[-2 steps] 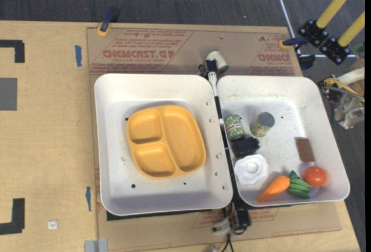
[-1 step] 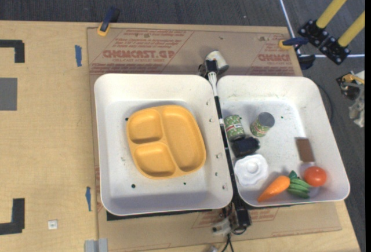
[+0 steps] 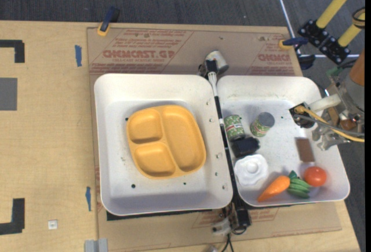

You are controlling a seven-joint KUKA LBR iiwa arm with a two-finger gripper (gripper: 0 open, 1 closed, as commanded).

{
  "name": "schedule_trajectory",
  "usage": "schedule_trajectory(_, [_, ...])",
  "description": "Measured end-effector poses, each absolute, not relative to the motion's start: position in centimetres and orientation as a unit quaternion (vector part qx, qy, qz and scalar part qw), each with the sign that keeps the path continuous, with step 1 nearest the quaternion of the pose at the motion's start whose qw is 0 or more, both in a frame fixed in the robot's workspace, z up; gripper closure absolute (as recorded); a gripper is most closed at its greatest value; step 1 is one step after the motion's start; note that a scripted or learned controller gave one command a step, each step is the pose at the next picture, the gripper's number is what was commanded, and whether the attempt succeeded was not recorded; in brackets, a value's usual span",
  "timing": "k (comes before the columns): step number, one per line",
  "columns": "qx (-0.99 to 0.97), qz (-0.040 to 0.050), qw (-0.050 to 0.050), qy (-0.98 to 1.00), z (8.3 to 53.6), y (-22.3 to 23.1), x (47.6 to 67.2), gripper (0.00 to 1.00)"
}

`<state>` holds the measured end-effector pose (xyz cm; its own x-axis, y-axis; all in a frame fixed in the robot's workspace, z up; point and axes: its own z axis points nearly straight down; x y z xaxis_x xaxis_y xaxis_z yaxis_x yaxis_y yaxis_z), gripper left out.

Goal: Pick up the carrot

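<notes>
Camera view puts the carrot [image 3: 275, 186] at six o'clock in the right bin [image 3: 278, 90], green top touching a tomato [image 3: 315, 176], free to grasp. The gripper [image 3: 331, 129] waits at the three o'clock rim; I cannot tell its opening.

"CHEMCAST GP" on cardboard sheet [image 3: 139, 54]
</notes>
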<state>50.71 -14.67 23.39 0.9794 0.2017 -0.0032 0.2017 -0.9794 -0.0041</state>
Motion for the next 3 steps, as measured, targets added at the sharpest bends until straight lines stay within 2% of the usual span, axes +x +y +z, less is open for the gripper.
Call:
schedule_trajectory(1, [-0.992, 0.0019, 0.002, -0.124, 19.7, -3.0, 52.2, 1.0])
schedule_trajectory(2, [-0.992, 0.0019, 0.002, -0.124, 19.7, -3.0, 52.2, 0.0])
schedule_trajectory(3, [-0.965, 0.0021, 0.002, -0.262, 18.4, 0.7, 53.7, 0.0])
